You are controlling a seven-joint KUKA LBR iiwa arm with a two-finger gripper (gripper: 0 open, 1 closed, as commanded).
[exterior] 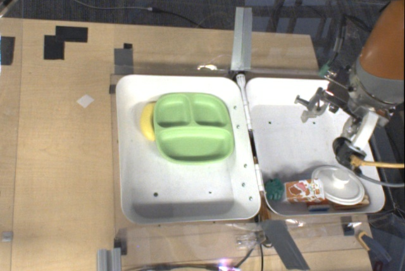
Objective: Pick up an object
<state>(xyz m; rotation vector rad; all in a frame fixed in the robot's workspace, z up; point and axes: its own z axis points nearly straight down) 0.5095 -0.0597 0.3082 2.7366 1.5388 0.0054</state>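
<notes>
Below fingers: carton, apart

The arm is a rounded orange shell over a grey collar, with dark cables running up behind it. Below the collar the claw is bare silver metal, thin and angular, on a bracket with small dark fittings. Right of the claw hangs a white link ending in a black knob, perhaps a sensor, by a yellow cable.
</notes>
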